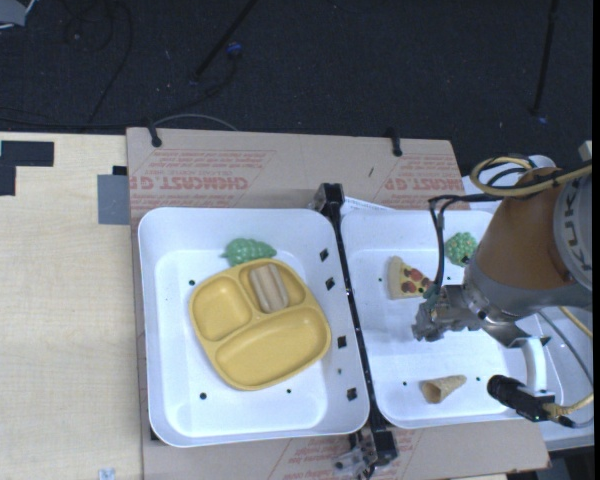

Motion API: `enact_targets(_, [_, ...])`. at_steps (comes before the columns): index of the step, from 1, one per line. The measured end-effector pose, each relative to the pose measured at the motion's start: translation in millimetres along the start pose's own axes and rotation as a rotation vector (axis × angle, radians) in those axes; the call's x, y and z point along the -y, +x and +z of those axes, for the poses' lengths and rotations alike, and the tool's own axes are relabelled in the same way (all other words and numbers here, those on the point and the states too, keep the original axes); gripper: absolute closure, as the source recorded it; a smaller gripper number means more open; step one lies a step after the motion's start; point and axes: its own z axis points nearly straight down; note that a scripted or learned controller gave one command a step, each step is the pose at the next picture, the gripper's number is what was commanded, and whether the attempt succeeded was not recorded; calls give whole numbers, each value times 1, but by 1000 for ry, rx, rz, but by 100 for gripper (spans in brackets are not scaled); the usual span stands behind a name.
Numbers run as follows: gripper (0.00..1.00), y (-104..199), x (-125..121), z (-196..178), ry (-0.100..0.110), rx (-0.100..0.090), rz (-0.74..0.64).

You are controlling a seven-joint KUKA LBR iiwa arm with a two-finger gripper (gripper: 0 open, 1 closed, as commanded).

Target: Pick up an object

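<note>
My gripper (430,325) hangs low over the middle of the right bin (380,388), under the arm's orange band. A pizza slice (405,278) lies just up and left of it. An ice cream cone (442,388) lies below it near the bin's front wall. A green grape bunch (461,245) sits at the back, partly behind the arm. I see nothing held between the fingers.
The left bin (170,268) holds a yellow divided plate (260,328) with a hot dog (270,288) in one compartment and a green leafy piece (248,251) at its back edge. A black divider (345,308) separates the bins. Cables lie at the right.
</note>
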Motion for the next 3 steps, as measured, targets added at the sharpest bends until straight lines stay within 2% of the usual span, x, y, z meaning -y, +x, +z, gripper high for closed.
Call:
enact_targets(1, [100, 3, 3, -62, -2, 0, 0])
enact_targets(2, [100, 2, 3, -76, 2, 0, 1])
enact_targets(3, [100, 48, 9, -70, 6, -2, -2])
